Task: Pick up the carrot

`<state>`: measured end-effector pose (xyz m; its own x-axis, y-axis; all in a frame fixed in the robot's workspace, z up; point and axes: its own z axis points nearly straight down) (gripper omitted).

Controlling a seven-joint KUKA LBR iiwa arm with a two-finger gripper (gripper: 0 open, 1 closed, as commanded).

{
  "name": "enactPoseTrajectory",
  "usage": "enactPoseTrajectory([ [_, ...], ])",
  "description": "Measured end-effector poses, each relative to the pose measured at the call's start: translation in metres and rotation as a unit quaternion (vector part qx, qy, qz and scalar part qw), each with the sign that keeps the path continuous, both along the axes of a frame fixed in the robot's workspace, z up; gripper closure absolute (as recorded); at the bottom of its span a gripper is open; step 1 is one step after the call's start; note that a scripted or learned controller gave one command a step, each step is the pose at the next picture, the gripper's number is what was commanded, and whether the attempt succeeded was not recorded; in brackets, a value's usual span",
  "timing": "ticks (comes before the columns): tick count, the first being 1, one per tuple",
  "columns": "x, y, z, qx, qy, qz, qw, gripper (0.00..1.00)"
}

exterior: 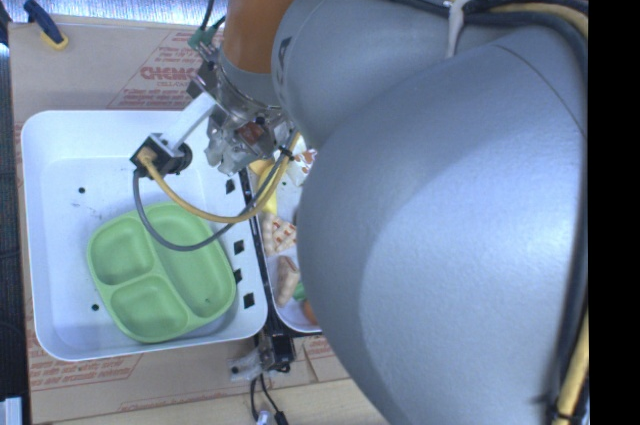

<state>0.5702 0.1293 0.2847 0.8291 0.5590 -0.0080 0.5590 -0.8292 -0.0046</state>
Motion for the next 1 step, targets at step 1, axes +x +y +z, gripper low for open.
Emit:
enactPoseTrajectory([
  [1,-0.0236,0.0553,-0.1352,-0.0039,0.006,-0.102,0.9948,1.0],
])
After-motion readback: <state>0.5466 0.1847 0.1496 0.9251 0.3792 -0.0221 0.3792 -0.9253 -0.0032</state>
